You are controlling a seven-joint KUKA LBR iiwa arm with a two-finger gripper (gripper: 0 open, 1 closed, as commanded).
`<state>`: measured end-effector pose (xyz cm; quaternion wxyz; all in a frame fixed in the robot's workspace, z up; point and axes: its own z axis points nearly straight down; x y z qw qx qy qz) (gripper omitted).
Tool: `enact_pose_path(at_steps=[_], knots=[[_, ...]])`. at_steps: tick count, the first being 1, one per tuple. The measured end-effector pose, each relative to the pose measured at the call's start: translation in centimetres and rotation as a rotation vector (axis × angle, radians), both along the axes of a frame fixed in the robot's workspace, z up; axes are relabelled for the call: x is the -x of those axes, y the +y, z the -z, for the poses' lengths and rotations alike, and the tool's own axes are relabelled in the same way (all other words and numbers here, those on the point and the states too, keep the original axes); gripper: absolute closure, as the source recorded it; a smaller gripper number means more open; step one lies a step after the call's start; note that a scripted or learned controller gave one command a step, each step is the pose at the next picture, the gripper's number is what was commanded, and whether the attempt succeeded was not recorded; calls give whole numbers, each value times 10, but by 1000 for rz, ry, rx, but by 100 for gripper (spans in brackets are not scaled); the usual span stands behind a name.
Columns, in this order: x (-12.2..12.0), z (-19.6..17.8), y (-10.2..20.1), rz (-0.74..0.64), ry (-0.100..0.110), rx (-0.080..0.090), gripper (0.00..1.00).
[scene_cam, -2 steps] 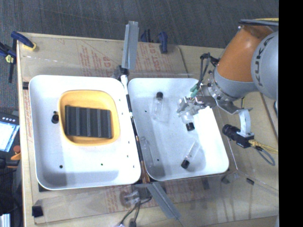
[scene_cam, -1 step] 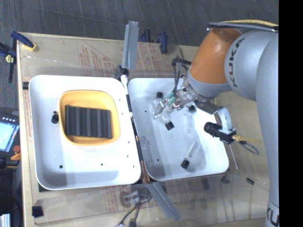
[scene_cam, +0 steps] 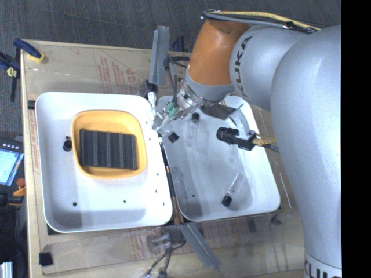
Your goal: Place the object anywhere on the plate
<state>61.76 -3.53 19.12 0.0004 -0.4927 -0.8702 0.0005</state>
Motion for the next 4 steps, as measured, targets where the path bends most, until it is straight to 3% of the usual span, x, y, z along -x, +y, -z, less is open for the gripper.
enact_pose_path(at_steps=[1,2,4], knots=[[0,0,0,0,0,0,0],[0,-10,0,-2,0,1,100],[15,-80,62,-442,-3,0,100]])
